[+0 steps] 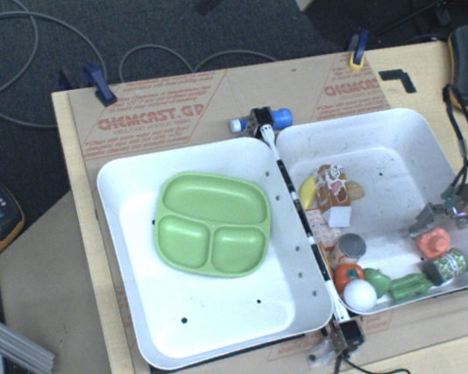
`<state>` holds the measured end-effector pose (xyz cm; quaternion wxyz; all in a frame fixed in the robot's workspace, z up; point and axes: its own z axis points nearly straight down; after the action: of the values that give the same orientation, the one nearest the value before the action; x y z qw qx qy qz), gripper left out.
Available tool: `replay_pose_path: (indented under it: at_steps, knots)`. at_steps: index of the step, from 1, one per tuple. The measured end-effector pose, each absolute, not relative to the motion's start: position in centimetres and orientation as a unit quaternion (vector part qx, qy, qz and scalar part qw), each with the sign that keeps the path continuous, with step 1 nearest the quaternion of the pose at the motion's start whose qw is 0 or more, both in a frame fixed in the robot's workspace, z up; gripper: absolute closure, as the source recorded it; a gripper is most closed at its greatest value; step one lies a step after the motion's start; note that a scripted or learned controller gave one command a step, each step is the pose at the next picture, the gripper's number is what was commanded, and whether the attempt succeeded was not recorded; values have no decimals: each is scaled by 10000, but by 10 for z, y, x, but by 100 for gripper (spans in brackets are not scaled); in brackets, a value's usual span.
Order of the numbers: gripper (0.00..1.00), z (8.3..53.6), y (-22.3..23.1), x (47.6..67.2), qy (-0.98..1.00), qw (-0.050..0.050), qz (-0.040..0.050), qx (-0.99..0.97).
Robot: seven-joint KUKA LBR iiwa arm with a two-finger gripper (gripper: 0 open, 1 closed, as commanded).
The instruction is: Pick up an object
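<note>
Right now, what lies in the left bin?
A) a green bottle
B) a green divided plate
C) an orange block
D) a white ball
B: the green divided plate lies alone in the left bin, while the small items, among them a white ball, sit in the right bin.

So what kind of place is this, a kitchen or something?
Probably a robot lab, not a kitchen. A robot gripper reaches into one of two white bins of toy objects, clamps pin the board down, and cables trail across the floor.
</note>
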<state>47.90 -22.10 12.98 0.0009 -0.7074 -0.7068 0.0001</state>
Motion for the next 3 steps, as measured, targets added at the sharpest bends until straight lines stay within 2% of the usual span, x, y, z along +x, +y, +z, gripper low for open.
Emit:
replay_pose_path:
  at_steps: [1, 2, 3]
  knots:
    - [0, 84, -215, 479, -7075, 28, -4, -7067]
    - [0, 182, -209, 600, -7078, -25, -15, -7064]
    - [0, 169, -224, 551, -7068, 2, 4, -7074]
